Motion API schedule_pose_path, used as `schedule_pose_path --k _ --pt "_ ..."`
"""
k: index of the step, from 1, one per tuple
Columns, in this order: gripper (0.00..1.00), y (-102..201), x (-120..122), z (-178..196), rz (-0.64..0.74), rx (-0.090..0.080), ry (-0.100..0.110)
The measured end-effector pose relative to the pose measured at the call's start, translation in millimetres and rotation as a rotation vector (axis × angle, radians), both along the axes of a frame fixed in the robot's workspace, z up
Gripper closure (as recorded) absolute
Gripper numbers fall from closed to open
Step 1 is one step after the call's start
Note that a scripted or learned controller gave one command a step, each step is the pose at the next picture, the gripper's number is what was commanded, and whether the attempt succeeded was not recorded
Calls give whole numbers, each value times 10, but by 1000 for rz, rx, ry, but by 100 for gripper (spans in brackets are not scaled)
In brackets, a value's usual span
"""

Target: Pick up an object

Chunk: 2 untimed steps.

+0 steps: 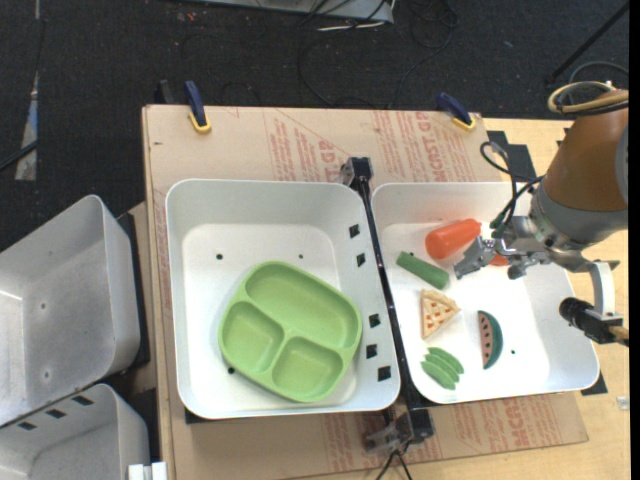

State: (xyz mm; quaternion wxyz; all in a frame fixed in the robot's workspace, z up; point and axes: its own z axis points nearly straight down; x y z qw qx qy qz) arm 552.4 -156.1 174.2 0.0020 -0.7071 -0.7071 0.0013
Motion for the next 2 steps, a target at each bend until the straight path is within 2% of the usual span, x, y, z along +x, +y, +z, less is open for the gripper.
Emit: schedule_pose_path --k 2 --pt "0 31 55 -844 -1 0 -1"
